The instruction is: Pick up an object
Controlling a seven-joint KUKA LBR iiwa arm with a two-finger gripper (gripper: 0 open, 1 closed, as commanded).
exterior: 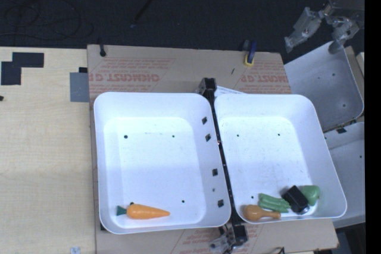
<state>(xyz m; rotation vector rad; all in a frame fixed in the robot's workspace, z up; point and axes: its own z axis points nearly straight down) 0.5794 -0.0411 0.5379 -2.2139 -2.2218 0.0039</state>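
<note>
Bench: pale wood surface (41, 146) at the left with dark squares on it; a brown cardboard sheet (178, 71) with red print lies under both bins; behind it the background is black, with cables faintly showing.
Gripper: the gripper (321, 30) hangs at the upper right, above the bench and well apart from both bins, over a grey metal plate (324, 83); its two fingers look spread, with nothing between them, though the parts are small and blurred.
Right bin: the right bin (268, 107) holds a cluster in its near right corner: a green piece (274, 203), a black block (296, 198), a rounded green item (311, 192) partly hidden behind the block, and an orange-brown pear-like shape (259, 213).
Left bin: the left bin (149, 107) holds an orange carrot (146, 212) with a green top, lying flat near the front wall.
Hard to make out: a small blue and yellow object (250, 53) at the cardboard's far edge; dark clips (208, 87) where the bins meet.
</note>
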